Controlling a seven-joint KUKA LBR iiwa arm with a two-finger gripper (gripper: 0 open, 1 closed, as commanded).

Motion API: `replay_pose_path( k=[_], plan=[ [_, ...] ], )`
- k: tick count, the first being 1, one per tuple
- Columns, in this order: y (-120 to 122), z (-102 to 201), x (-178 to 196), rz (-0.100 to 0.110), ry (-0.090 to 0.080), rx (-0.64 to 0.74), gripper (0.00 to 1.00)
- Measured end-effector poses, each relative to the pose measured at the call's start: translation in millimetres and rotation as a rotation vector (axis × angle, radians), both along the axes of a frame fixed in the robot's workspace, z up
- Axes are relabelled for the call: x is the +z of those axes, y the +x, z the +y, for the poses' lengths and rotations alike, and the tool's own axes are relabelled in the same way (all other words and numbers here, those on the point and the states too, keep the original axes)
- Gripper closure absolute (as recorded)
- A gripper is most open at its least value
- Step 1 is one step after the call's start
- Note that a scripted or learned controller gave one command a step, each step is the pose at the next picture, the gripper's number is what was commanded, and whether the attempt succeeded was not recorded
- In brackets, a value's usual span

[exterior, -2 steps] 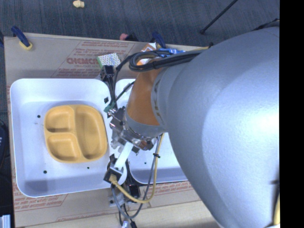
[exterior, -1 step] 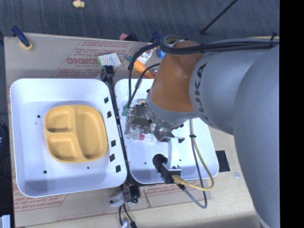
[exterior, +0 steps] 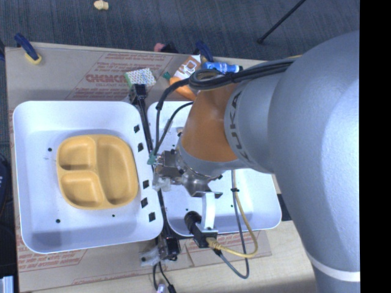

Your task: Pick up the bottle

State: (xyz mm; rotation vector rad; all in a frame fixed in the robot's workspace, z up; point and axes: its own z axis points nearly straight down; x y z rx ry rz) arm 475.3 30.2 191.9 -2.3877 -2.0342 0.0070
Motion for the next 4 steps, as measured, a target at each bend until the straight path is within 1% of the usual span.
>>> replay_pose_path(
  k=[1, 2, 3, 4],
  plan=[
    [18, -67, 112, -0.005, -0.001, 0.054, 1.0],
    [0, -52, -1, -0.001, 0.001, 0.208, 1.0],
    [1, -58, 91, -0.006, 0.001, 0.558, 1.0],
    [0, 13, 34, -0.002, 0.002, 0.676, 1.0]
  ],
)
